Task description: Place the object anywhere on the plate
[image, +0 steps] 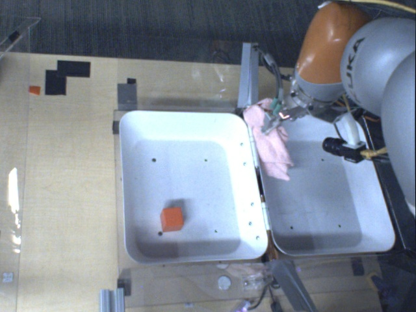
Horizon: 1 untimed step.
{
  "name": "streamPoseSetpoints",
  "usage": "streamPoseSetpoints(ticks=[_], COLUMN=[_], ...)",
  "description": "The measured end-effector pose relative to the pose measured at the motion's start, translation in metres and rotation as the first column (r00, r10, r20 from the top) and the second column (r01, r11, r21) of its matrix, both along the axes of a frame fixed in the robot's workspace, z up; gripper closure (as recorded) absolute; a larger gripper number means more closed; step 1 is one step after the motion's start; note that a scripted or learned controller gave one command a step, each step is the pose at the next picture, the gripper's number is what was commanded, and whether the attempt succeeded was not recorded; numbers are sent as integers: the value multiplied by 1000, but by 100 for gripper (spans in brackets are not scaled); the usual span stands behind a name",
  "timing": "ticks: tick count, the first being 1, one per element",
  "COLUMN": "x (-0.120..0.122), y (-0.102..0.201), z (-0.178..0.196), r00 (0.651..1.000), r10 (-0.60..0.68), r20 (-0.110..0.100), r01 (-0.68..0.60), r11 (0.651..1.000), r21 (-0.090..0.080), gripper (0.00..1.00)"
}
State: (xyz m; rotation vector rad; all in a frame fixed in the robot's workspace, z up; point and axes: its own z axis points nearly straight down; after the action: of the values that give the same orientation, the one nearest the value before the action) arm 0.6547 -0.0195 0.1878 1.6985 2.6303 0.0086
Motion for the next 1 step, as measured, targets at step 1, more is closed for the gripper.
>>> streamPoseSetpoints(ticks=[1], x=[2], y=[2], z=[39], r00=[1000], r10=[7], r20=[-1], r01=[-7], r11=[1000], r21=[1], gripper=[100])
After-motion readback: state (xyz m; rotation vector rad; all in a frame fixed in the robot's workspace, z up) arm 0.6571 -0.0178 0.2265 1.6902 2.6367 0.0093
